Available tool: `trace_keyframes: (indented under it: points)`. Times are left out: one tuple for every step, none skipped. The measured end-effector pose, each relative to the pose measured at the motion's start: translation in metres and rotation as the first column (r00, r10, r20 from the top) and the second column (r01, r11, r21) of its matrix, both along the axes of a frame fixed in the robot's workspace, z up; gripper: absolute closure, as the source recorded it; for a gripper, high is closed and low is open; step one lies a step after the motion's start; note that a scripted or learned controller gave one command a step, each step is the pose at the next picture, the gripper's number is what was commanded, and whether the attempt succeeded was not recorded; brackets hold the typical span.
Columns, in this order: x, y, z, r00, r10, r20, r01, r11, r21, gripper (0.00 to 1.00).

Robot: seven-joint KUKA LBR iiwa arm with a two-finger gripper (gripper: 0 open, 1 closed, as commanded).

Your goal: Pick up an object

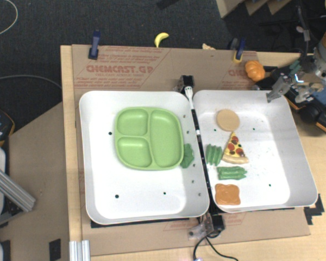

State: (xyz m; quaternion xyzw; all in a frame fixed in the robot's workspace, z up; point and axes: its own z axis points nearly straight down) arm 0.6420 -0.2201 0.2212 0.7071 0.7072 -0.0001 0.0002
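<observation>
Camera view, right bin [293,145]: pizza slice [234,149], tan round cookie [227,119] above it, two green bean pieces [213,154] beside and below, toast [227,194] nearest the front edge. Left bin [98,145]: green divided plate [149,138]. My gripper [285,86] hangs over the right bin's far corner, holding nothing; fingers' spread, cannot tell.
</observation>
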Motion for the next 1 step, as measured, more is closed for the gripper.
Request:
trace_keyframes:
  points:
    - [-0.0916, 0.0912, -0.0454, 1.000, 0.006, -0.012, -0.005, 1.000, 0.008, 0.00]
